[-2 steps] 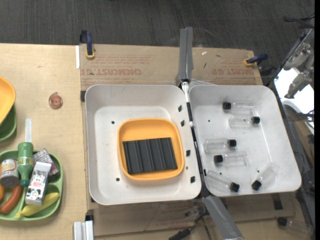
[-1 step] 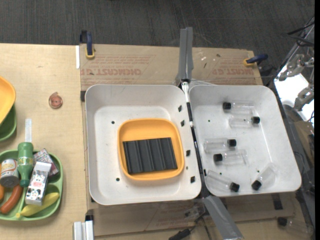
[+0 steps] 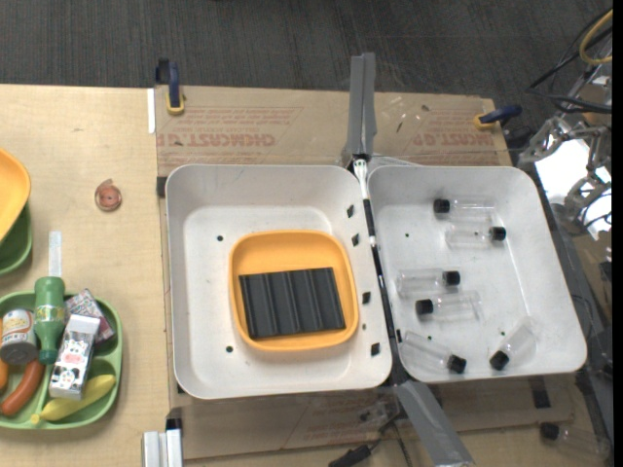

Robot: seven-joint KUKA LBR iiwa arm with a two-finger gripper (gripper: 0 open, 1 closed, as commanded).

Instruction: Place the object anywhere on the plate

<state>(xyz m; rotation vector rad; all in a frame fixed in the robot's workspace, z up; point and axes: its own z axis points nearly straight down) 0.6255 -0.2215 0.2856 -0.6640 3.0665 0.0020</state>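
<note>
An orange plate [image 3: 292,244] with rounded corners sits in the middle of the left white bin [image 3: 195,261]. A dark grey ribbed rectangular block [image 3: 292,302] lies flat on the plate, inside its rim. In the right white bin [image 3: 545,261] several clear vials with black caps lie scattered: one near the back [image 3: 465,207], one in the middle [image 3: 428,282], one at the front right [image 3: 513,343].
On the bench to the left stands a green plate [image 3: 97,397] with toy food and a small bottle. An orange dish [image 3: 10,202] pokes in at the far left, with a small pink piece [image 3: 108,196] nearby. Cables and metal parts [image 3: 584,163] crowd the right side.
</note>
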